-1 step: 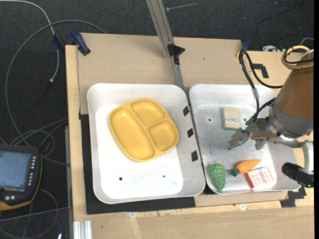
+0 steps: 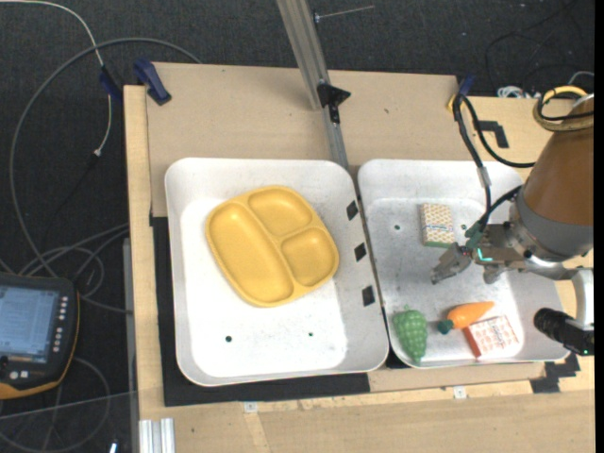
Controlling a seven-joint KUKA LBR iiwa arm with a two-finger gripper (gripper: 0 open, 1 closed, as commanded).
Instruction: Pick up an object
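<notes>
1. bench (image 2: 283, 111): tan board top bearing two shallow white bins side by side, with black matting under their lower edges.
2. left bin (image 2: 189, 347): contains a yellow divided plate (image 2: 272, 244) with three compartments, lying flat and turned at an angle in the upper middle of the bin. nothing rests in its compartments.
3. right bin (image 2: 377, 192): contains four small items.
   - a small patterned box (image 2: 437, 224), pale with fine dots, near the upper middle, apart from the other items.
   - a green bumpy toy vegetable (image 2: 411, 334) at the lower left corner, against the bin's near rim.
   - a toy carrot (image 2: 466, 315), orange with a green end, lying roughly level in the lower middle, just right of the green vegetable.
   - a red and white packet (image 2: 494, 335) just below the carrot, touching or nearly touching it.
4. arm (image 2: 559, 196): enters from the right, orange band above grey wrist, positioned over the right side of the right bin.
5. gripper (image 2: 455, 264): sits between the patterned box and the carrot, above bare bin floor. the fingers appear spread apart and released, with no item between them.
6. candidate objects for pickup all lie on the bin floor, none lifted.
</notes>
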